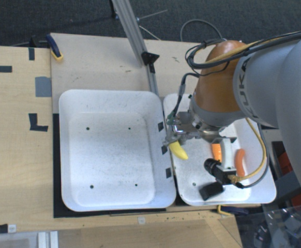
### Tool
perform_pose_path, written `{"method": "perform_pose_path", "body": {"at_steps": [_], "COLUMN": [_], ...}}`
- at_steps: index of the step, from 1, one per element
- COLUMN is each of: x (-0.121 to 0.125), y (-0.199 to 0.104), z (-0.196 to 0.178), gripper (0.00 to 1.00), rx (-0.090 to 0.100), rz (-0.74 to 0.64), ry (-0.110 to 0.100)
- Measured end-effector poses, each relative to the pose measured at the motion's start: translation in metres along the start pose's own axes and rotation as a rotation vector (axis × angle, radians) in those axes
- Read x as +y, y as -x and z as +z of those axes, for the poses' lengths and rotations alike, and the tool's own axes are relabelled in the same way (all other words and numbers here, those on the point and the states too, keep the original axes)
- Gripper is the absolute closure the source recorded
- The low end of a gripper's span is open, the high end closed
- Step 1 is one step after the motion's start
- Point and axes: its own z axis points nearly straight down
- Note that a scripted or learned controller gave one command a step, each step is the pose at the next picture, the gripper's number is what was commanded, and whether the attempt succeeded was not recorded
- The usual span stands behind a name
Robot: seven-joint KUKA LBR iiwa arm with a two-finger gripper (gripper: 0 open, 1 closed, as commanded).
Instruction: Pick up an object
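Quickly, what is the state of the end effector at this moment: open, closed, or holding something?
End effector: cannot be told; it sits just above the small yellow banana-shaped object in the right shallow white bin.

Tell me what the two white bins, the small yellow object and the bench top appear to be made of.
Shallow white left bin and shallow white right bin: probably moulded plastic, matte, with rounded corners and scuff specks.
Small yellow curved object: smooth, likely plastic or rubber; too small to be sure.
Pale tan bench top: looks like wood or plywood, with faint grain and a dull finish.
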Motion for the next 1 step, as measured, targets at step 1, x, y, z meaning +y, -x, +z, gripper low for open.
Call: {"method": "perform_pose_path", "body": {"at_steps": [1], "x": [-0.0039], "y": [-0.0493], "z": [0.0046], "gripper": [1.00], "rx": [-0.001], "rz": [0.001], "ry": [0.000]}}
